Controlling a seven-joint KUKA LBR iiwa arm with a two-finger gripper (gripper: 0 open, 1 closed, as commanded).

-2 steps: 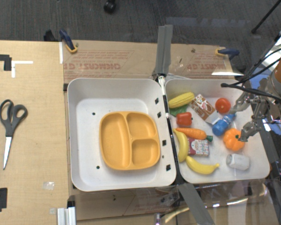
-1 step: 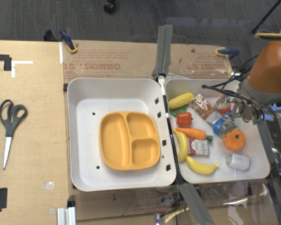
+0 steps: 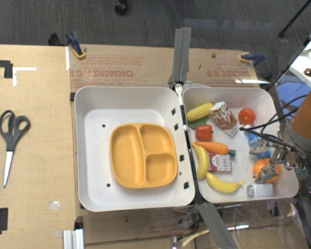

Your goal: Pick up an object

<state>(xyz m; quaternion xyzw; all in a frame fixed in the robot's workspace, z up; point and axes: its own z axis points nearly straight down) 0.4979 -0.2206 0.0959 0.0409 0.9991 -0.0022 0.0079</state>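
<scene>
1. Gripper (image 3: pixel 276 158): it is low over the right side of the right bin (image 3: pixel 280 113), at the end of the arm (image 3: pixel 305 122). Dark cables cross it. Whether it is apart or together cannot be told, and no object is visibly clamped in it.
2. Orange toy (image 3: pixel 264 171): the closest object, just below-left of the gripper on the bin floor. Contact with the gripper cannot be determined.
3. Grey-blue item (image 3: pixel 259 148): just left of the gripper, above the orange toy.
4. White cylinder (image 3: pixel 260 190): below the gripper, lying near the front wall of the bin.
5. Tomato (image 3: pixel 246 116): above-left of the gripper, apart from it.
6. Carton (image 3: pixel 224 117): farther up-left, tilted, beside the tomato.
7. Carrot (image 3: pixel 213 147): well left of the gripper, lying crosswise.
8. Pink box (image 3: pixel 219 163): left of the gripper, directly below the carrot.
9. Bananas: one (image 3: pixel 223 183) lies down-left of the gripper; the other (image 3: pixel 199 160) lies along the bin's far left wall.
10. Red pepper (image 3: pixel 203 133) and corn (image 3: pixel 199 111): far up-left of the gripper, near the divide between the bins.
11. Left bin (image 3: pixel 88 139): well left of the gripper. It holds a yellow plate (image 3: pixel 143 154) with three compartments.
12. Scissors (image 3: pixel 11 139): on the bench (image 3: pixel 31 191), farthest left of the gripper.
</scene>
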